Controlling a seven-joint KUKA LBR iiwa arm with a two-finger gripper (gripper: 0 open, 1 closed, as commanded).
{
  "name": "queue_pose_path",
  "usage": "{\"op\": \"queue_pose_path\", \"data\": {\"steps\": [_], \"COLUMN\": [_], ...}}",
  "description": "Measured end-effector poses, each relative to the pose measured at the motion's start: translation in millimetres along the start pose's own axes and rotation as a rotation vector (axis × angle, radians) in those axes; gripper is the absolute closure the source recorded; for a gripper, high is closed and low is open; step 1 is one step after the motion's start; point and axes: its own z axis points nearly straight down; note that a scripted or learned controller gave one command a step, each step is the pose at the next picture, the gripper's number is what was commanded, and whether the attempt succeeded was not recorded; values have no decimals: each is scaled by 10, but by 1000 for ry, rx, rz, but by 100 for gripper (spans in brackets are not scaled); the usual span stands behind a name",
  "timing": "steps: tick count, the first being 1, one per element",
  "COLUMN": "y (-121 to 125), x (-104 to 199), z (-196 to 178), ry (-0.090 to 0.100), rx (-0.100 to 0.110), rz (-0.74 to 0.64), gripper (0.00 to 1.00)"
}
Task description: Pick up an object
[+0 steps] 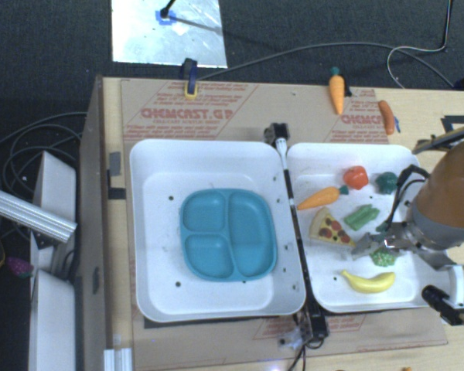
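Arm (448, 199) reaches in from right, over right bin (317, 300). End effector (383, 243) low among toys; finger state cannot be told. Broccoli (383, 259) just beneath it, banana (369, 281) nearer, pizza slice (330, 228) to left, green pod (361, 216) and carrot (319, 199) farther. Tomato (355, 177) at far side. Blue plate (228, 233) in left bin (151, 207).

dark carpet floor (46, 45), cables (23, 153), shiny metal sheet (168, 22), brown bench (216, 110)
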Motion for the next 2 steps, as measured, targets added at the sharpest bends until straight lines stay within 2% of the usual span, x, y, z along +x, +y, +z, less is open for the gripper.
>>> {"op": "queue_pose_path", "data": {"steps": [1,2], "y": [466,1388], "x": [142,355], "z": [82,80], "ry": [-5,-3], "rx": [-10,-14], "rz": [-1,-5], "gripper": [0,0]}}
